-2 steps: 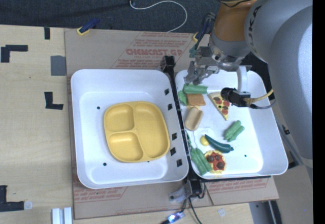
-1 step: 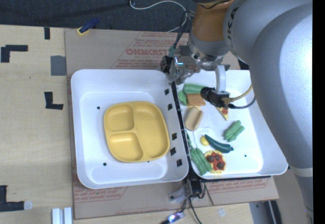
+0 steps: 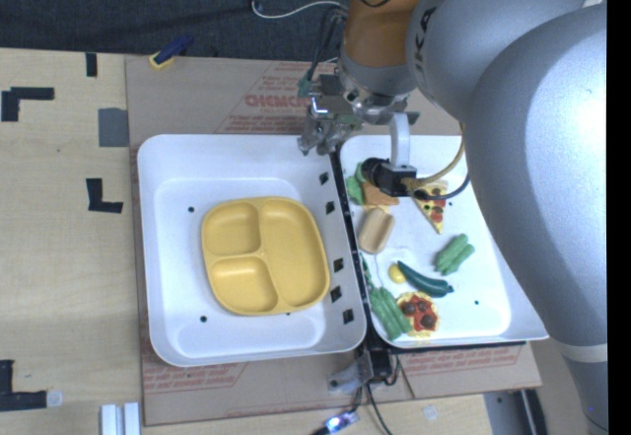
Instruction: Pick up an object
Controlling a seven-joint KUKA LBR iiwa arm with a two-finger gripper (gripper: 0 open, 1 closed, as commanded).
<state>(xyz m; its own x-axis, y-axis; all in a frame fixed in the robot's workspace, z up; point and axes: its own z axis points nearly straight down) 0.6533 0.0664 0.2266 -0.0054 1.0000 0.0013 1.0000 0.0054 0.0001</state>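
Glossy yellow plastic divided plate [image 3: 264, 255]

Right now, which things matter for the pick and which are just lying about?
Job: gripper; toy food in the right bin (bread roll, pizza slice, green pickle, cucumber); yellow divided plate.
Lying about: small blue-and-yellow object, white cable, black tape marks.

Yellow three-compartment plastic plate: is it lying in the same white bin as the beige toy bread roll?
No, the yellow plate lies in the view's left bin, the beige bread roll in the right bin.
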